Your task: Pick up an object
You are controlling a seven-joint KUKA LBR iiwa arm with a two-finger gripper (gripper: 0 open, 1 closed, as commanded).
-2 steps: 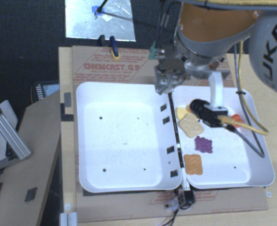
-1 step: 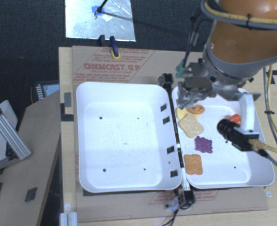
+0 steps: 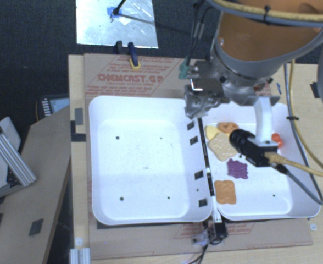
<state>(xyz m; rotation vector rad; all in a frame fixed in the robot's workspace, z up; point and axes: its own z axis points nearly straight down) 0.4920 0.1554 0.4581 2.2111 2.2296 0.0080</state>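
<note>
With gripper (image 3: 197, 106) low at the right bin's (image 3: 293, 202) far left corner, open or closed impossible to tell, better to aim at the brown square piece (image 3: 225, 191) lying alone, nearer to the camera and slightly right, centre above, descend straight.

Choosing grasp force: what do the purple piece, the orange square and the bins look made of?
Purple piece: likely soft rubber or plastic, matte, lumpy outline. Orange square: probably moulded plastic or foam, matte, flat with rounded corners. Right bin and left bin: smooth white plastic, slightly glossy, thin rolled rims.
</note>
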